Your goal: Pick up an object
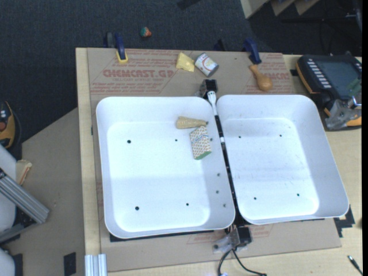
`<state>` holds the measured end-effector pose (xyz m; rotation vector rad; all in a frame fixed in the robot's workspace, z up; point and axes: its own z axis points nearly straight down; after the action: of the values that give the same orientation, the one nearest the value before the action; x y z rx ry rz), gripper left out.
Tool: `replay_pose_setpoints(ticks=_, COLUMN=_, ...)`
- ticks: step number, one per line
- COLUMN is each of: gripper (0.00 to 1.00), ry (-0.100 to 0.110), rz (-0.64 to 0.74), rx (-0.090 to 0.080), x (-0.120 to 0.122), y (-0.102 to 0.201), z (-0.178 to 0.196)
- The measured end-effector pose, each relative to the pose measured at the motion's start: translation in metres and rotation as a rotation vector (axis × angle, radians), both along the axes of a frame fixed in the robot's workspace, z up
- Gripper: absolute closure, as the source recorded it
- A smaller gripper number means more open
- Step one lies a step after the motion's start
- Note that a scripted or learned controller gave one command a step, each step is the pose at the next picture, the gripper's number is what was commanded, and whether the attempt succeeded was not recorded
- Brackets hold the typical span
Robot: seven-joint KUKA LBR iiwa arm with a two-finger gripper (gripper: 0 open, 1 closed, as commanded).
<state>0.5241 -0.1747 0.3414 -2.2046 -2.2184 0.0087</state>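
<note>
Two white bins sit side by side on your bench. Your left bin (115, 177) has a tan cone-shaped piece (190, 122) near its upper right corner, touching a small patterned packet (200, 142) just below it. Up top on the board: a yellow wedge (185, 62) and a wooden pear-shaped thing (261, 79).

**A Robot Lab Bench**

This is looking like a lab or workshop. Two white bins (115, 171) are sitting side by side on a cardboard-covered bench (149, 73), with blue clamps (120, 46) gripping its edge. A control pad (329, 73) is lying at the right, cables (236, 257) are hanging off the front, and dark carpet (57, 16) is covering the floor.
</note>
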Motion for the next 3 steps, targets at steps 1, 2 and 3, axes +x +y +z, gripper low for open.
replay_pose_setpoints(ticks=1, gripper=1.0, ry=-0.02, rz=-0.01, rx=-0.011, x=-0.02, y=-0.045, z=0.045)
replay_pose_setpoints(ticks=2, gripper=1.0, ry=0.0, rz=-0.006, rx=0.0, x=-0.047, y=-0.019, z=-0.079)
replay_pose_setpoints(ticks=3, gripper=1.0, ry=-0.006, rz=-0.001, rx=-0.001, x=-0.045, y=0.036, z=-0.147)
